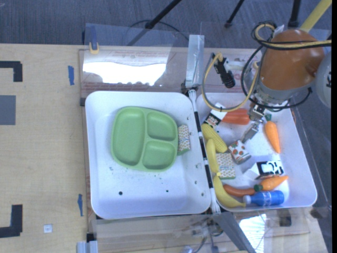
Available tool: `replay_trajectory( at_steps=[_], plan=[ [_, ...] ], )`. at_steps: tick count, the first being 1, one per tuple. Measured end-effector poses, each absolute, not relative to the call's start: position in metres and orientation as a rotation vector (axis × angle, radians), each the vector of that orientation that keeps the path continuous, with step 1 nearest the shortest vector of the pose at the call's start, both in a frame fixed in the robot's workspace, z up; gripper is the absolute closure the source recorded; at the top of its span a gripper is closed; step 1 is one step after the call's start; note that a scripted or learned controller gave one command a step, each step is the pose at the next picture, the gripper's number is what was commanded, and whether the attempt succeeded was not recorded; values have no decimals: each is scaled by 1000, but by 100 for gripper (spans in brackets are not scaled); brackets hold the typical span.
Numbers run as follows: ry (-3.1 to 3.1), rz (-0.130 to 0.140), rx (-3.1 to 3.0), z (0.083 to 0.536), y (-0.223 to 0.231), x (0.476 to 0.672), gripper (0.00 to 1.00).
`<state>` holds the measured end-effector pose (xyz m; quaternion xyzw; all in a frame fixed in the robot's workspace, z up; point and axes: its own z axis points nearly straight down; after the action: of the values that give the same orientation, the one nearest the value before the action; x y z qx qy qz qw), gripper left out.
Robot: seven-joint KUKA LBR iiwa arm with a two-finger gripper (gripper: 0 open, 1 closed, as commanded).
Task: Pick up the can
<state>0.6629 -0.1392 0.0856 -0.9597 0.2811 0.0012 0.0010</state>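
Hanging from the orange-banded wrist over the far part of the right-hand bin (303, 157), the gripper (254, 123) sits low among the toy food. Whether it is spread or pressed together cannot be told from this slanted view, and no object can be seen caught in it. Its low, tilted pose suggests a program probing the clutter, not one carrying anything off.

Just beside the gripper on the view's left lies a reddish-orange vegetable (235, 117); just beside it on the other side lies a carrot (272, 136). A little nearer the camera than the gripper rests a small red-and-white spotted piece (241, 152), with a checkered block (227, 165) touching or almost touching it.

Farther out, a black-and-white labelled object (270, 167) lies toward the bin's near wall. The can (268, 198) is judged to be the blue cylinder on its side against that near wall, well apart from the gripper and on the camera's side of it. A second carrot (274, 182) lies just beside it, and a banana (225, 195) curves along its left end. Lying flat and hemmed in like this, it would probably need a grasp across its round body.

Beyond the divider, far to the gripper's left in the view, a green sectioned plate (145, 138) sits in the other bin (100, 183) on the desk (42, 157).
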Motion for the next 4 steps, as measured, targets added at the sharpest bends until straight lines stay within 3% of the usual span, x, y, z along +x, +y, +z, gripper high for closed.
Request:
replay_trajectory(
  at_steps=[1,2,3,4],
  plan=[
    [471,-5,-3102,159,-126,668,0],
    [462,-11,-3098,170,-121,669,100],
    [540,-4,-3090,236,-118,668,100],
    [864,4,-3017,86,-109,659,100]
  ],
)
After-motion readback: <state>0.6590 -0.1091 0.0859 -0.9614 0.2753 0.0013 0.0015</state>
